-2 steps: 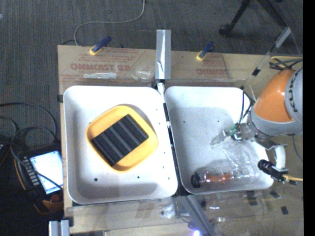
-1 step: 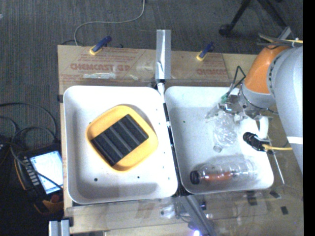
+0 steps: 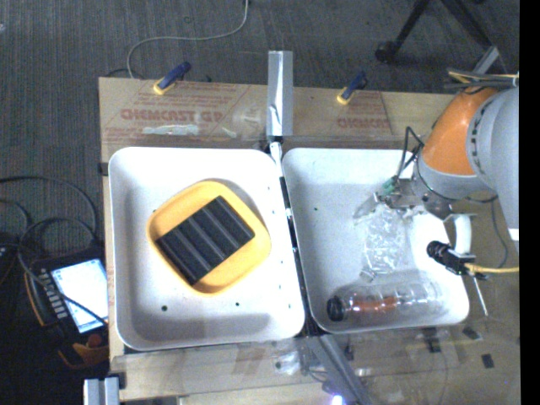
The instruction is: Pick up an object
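Camera view: a clear plastic bottle with a dark cap [image 3: 384, 300] is being kept lying on its side in the right white bin [image 3: 325, 226], long axis along the near wall, cap pointing left. A crumpled clear plastic wrapper [image 3: 384, 234] is being kept just above it. Open floor is being left toward the bin's left side. The gripper [image 3: 403, 194] is being held over the wrapper's upper end; its state cannot be told. A yellow tray with a black ribbed insert [image 3: 209, 234] is being kept in the left white bin [image 3: 135, 310].

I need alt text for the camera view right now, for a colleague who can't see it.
The grey-and-orange robot arm reaches in from the right over the right bin, which holds a crumpled clear plastic wrapper and a clear bottle lying on its side along the near wall. The left bin holds a yellow tray with a black ribbed insert.
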Controlling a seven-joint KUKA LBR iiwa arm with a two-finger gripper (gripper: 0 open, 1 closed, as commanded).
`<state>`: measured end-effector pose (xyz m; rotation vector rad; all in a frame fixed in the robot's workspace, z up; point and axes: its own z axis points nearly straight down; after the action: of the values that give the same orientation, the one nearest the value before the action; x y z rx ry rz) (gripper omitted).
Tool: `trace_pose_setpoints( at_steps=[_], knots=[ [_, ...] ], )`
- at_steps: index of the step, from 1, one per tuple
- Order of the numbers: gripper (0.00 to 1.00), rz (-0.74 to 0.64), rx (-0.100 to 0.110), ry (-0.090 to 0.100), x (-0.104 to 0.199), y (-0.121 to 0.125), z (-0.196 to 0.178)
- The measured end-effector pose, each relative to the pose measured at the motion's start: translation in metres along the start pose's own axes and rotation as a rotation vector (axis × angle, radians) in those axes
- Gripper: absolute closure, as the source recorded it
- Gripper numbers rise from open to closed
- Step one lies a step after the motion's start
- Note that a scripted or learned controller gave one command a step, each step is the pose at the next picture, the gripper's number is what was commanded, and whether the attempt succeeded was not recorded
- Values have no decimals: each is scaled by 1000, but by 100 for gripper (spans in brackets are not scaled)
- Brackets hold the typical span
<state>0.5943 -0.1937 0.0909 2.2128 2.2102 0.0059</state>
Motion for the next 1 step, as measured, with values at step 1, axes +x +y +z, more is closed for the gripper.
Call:
trace_pose_setpoints(
  at_steps=[1],
  knots=[
    [0,-76,-2,3,7,-59,-2]
  ],
)
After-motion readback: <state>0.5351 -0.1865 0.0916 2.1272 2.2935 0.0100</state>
